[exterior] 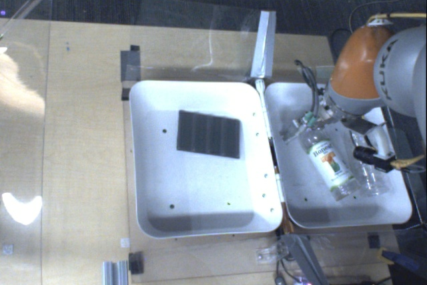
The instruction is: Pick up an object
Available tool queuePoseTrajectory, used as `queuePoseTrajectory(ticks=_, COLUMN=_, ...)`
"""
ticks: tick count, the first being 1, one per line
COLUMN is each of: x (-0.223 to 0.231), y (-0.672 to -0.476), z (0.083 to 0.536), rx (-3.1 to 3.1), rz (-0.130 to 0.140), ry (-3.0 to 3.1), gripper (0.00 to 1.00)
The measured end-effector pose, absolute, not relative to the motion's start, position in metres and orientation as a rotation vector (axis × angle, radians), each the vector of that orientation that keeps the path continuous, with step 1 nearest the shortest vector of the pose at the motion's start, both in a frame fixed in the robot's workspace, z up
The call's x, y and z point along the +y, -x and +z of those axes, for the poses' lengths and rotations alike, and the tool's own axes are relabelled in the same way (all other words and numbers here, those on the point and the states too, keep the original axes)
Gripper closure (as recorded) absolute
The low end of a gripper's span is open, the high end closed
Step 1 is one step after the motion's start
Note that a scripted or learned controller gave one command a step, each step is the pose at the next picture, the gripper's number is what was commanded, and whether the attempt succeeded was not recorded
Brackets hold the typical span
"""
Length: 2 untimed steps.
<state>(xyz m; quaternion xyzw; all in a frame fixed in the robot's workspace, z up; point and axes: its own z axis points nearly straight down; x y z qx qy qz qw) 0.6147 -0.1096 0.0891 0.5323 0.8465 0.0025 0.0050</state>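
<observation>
A clear plastic bottle (329, 165) with a white label lies at a slant in the right bin (300, 207), its cap end pointing up and left. My gripper (311, 122) hangs low over the upper part of that bin, just above the bottle's cap end, under the grey arm with its orange band (357, 63). Whether it touches the bottle is unclear. A flat black ribbed rectangle (208, 134) lies in the upper middle of the left bin (153, 210).
A clear glass-like object (371, 178) lies to the right of the bottle, partly under the arm's black cabling (371, 157). A metal divider (263, 50) rises behind the seam between the bins. Wooden bench surface spreads out to the left.
</observation>
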Motion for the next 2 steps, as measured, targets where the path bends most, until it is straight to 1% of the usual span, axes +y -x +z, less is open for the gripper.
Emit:
queuePoseTrajectory(ticks=1, x=-0.108, y=-0.617, z=0.101, rx=2.647, rz=0.016, ry=-1.663, gripper=1.00)
queuePoseTrajectory(ticks=2, x=-0.091, y=-0.637, z=0.178, rx=2.589, rz=0.007, ry=-1.767, gripper=1.00)
